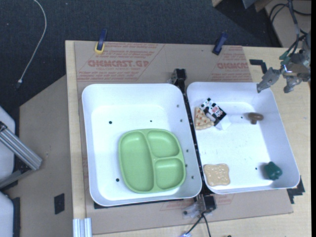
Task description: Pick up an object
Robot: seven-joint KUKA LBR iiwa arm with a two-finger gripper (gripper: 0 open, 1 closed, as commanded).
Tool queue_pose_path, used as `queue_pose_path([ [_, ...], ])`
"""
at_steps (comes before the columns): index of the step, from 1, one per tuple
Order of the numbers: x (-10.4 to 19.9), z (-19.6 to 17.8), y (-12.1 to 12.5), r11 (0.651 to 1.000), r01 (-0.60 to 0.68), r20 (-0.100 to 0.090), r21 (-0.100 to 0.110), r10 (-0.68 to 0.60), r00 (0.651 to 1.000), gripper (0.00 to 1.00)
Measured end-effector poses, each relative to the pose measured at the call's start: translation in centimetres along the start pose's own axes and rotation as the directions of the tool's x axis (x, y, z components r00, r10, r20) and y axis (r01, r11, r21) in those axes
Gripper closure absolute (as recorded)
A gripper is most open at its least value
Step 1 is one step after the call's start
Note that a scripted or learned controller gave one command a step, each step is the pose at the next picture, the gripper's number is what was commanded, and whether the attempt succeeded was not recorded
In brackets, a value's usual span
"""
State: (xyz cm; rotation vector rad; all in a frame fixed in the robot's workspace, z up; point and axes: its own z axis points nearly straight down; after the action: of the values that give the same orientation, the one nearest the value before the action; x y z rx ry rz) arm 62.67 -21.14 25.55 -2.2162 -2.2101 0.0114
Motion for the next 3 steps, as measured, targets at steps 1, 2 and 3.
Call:
queue_pose_path([
  [1,0.1,-0.8,0.2,1.000,0.003,0.003,-0.013,-0.003,1.000,0.00],
  [2,0.6,3.7,-0.2,1.000,0.003,0.002,-0.009,-0.003,1.000,0.00],
  [3,1.2,8.1,-0.3,1.000,0.004,0.002,-0.008,-0.004,1.000,0.00],
])
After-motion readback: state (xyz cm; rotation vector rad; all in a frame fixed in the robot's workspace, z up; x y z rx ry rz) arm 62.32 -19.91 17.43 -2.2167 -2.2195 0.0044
